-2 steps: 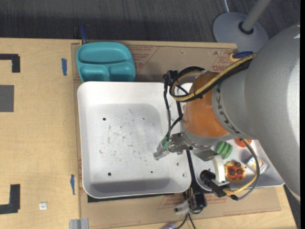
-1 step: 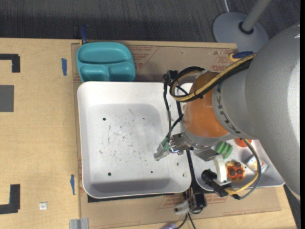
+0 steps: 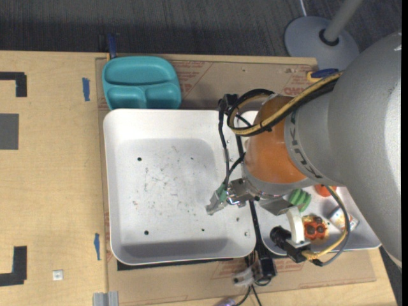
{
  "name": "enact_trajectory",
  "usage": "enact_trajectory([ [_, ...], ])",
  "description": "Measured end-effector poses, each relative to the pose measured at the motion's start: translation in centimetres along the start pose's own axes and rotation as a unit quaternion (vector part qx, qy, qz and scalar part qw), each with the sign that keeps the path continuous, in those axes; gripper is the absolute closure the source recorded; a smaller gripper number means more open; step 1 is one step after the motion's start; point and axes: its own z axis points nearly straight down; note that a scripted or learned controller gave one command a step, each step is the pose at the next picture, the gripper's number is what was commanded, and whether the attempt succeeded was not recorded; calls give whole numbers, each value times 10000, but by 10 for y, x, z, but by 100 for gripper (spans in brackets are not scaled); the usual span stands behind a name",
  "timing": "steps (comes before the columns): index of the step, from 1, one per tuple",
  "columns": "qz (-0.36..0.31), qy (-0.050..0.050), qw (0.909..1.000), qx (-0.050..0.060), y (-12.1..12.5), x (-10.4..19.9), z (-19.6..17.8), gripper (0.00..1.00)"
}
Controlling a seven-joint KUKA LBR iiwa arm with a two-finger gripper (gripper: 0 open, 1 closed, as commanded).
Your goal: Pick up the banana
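Two shallow white plastic bins (image 3: 121, 171) sat on the bench; one teal divided tray (image 3: 140, 81) lay behind the left bin. The end effector (image 3: 220, 203) hovered over it (grip state unreadable). Banana's place: indiscernible.

The grey arm (image 3: 344, 126) is seen at the frame's right, reaching over the shallow white bins (image 3: 127, 171); a teal plastic tray (image 3: 141, 81) is set above.

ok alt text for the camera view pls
A grey arm with an orange band reaches in from the right, covering most of the right white bin. The left white bin sits beside it, with a teal divided tray behind.
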Motion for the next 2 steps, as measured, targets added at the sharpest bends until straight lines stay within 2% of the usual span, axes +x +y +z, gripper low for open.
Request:
enact_trajectory([
  [2,-78,-4,10000,-4,0,0,0,0],
])
